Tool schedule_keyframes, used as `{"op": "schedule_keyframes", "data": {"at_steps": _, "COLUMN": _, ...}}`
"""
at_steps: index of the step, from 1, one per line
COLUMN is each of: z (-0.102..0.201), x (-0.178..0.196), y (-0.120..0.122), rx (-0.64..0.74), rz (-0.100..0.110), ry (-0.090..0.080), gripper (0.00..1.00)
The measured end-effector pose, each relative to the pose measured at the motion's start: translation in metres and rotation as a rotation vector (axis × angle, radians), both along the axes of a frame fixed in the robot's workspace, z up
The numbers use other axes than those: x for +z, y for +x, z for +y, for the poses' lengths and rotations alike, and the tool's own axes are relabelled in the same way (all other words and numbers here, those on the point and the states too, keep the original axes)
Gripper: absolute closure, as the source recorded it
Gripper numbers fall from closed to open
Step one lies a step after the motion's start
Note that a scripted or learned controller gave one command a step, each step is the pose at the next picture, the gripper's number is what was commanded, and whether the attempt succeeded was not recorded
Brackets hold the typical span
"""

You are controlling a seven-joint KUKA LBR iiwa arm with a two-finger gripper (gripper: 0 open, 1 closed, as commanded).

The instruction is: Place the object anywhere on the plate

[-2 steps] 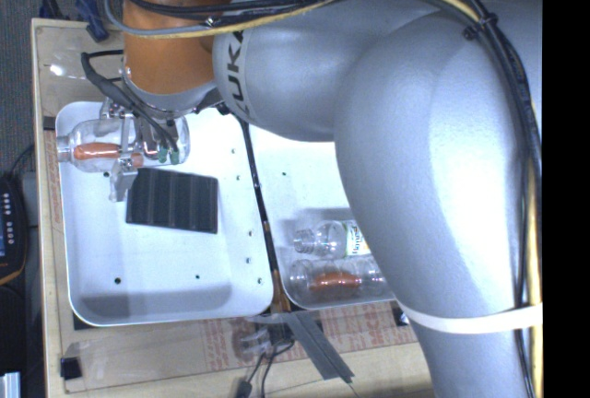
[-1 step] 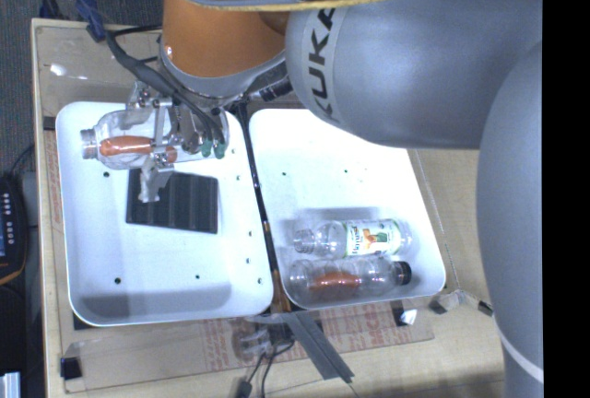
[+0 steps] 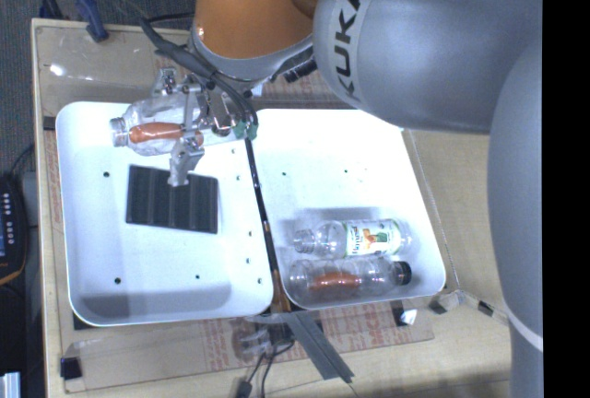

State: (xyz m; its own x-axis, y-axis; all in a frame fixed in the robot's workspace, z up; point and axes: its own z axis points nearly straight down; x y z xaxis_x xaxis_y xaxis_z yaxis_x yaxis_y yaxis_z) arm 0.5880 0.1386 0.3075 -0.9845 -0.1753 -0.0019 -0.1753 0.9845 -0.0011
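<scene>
You're looking at two smooth white plastic bins, the left bin [image 3: 92, 286] and the right bin [image 3: 387, 157], both a bit shiny under the light, and the plate [image 3: 172, 199] is a dark matt ribbed slab. All three bottles are clear glossy plastic: the one with the orange label [image 3: 147, 131], the printed-label one [image 3: 355, 238] and the black-capped one [image 3: 346, 278]. The arm [image 3: 433, 37] has a smooth satin grey shell with a glossy orange band [image 3: 249, 9], and the bench [image 3: 55, 64] looks like pale matt board.

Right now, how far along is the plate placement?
Done: a clear bottle with an orange label is up in the left bin, at the pincer. In hand: unclear whether it is actually gripped. Left: it is not yet on the dark plate. Two bottles lie in the right bin.
</scene>
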Motion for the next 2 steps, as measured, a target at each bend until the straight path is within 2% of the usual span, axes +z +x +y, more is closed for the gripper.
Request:
{"op": "schedule_keyframes", "data": {"at_steps": 1, "z": -0.01, "x": 0.079, "y": -0.037, "rx": -0.065, "rz": -0.001, "ry": 0.0, "gripper": 0.0}}
{"op": "schedule_keyframes", "data": {"at_steps": 2, "z": 0.008, "x": -0.001, "y": 0.005, "rx": -0.102, "rz": 0.004, "ry": -0.001, "gripper": 0.0}}
